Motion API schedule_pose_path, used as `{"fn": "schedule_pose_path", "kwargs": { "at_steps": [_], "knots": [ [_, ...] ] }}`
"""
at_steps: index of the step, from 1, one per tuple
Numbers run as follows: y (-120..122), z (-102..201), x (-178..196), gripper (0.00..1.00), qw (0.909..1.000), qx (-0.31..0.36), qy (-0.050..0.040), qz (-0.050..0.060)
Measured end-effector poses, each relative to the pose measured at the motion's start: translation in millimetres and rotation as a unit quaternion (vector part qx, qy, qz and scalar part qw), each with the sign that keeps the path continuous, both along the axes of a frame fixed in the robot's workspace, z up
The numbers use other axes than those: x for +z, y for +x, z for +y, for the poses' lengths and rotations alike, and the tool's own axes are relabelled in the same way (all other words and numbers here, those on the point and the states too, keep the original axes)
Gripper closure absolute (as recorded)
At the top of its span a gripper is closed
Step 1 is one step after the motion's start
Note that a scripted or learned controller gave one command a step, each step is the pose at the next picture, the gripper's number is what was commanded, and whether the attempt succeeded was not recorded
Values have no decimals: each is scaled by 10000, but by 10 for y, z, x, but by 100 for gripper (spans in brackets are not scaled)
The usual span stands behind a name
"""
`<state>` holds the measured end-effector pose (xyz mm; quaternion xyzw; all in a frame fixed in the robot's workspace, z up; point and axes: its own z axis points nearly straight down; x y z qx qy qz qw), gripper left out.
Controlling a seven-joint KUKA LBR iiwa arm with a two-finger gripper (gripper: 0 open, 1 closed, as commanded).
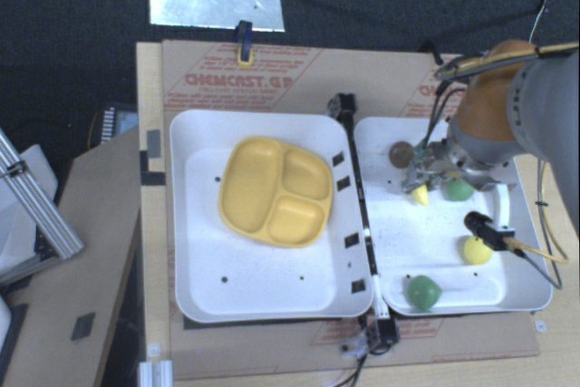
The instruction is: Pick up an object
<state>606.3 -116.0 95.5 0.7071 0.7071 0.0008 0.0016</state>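
Arm (535,104) reaches in from the right, with the claw (419,175) low over the upper left part of the right bin (399,240). Cannot tell how far open the claw is (too small and cluttered at the tip), and cannot tell if it holds anything. Small yellow piece (419,193) sits right at the claw's tip, touching or just under it. Green object (459,190) is just beside it to the right, partly under the wrist. Brown round object (400,154) lies just above-left of the claw, near the bin's top left corner. Yellow ball (475,252) is lower right in the same bin and a green ball (422,292) is near the bottom edge, both well apart from the claw. Left bin (199,267) holds a yellow divided plate (275,190), lying flat. Both bins are side by side on the counter (150,285).
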Motion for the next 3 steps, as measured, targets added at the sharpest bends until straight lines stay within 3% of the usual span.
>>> {"fn": "schedule_pose_path", "kwargs": {
  "at_steps": [3],
  "knots": [
    [-8,-154,1666,100,10000,16,-4,-19]
  ]
}}
